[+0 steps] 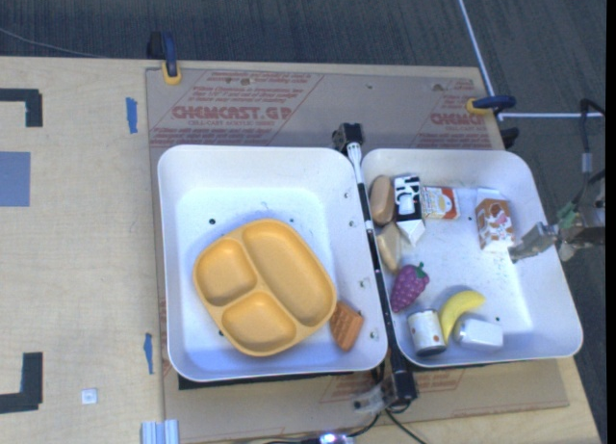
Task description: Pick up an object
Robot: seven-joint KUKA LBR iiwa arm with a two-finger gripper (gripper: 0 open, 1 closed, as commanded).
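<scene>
- Jaws at the right rim of the right bin (563,309), low over the bin's right-hand side; spread or pressed together cannot be told, and nothing seen pinched between them.
- Just left of the jaws, a red-and-white packet (494,221), lying flat on the bin floor near the far right corner.
- Further left along the far wall: a small orange-and-white box (440,202), then a black-and-white carton (408,196), touching a tan bread roll (382,198) that leans against the bin's left wall.
- Below the roll, a pale wedge (388,246), also against the left wall.
- Toward the near side: purple toy grapes (408,285); a yellow banana (460,307), curved, just right of the grapes; a small silver can (425,329), on its side; a white block (479,333) beside the can and touching the banana's lower end.
- Left bin (183,201), rim to rim with the right one: a yellow three-section plate (265,285), turned at a slant, nothing in its sections.
- Just beside the plate's near right edge, an orange-brown food piece (346,325), in the bin's near right corner.
- Under both bins, a printed cardboard sheet (241,105) on the bench (67,269), pinned at the far corners by a clamp (169,57) on the left and another clamp (491,103) on the right.
</scene>
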